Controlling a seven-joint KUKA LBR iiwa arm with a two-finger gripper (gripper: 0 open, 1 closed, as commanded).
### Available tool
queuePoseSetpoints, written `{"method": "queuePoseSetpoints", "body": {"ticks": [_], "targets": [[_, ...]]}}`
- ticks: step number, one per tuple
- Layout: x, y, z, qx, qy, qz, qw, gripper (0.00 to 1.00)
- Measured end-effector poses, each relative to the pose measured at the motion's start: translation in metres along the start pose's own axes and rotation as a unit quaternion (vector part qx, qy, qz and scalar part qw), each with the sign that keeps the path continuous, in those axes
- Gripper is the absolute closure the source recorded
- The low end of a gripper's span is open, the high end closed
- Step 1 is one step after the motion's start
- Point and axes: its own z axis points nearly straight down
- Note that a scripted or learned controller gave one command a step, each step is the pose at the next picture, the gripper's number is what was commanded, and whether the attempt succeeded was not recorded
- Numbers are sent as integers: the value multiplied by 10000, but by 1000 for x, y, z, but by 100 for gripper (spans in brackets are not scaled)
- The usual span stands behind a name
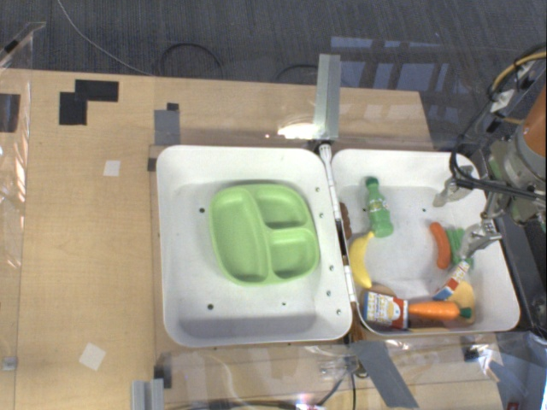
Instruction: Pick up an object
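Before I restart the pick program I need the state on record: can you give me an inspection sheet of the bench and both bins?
Surface: wooden bench bearing two shallow white bins side by side, left bin and right bin.
Job's things: in the right bin, a green bottle, banana, red sausage, carrot lying beside a red-labelled packet, and a small bottle.
Clutter: green divided plate in the left bin; black tape marks on the bench.
Grippers: gripper over the right bin's right edge, fingers apart, nothing between them.
Cables: thin cable across the floor; dark loop behind the bench.
Surroundings: grey carpet.
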Motion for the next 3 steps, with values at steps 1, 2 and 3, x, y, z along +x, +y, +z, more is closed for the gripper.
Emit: {"method": "queuePoseSetpoints", "body": {"ticks": [1,2,3], "targets": [[-4,-29,178,-48,67,-1211,9926,0],[-43,30,192,-10,-13,-1435,9897,0],[-102,9,195,-15,-1,-1598,9871,0]]}}
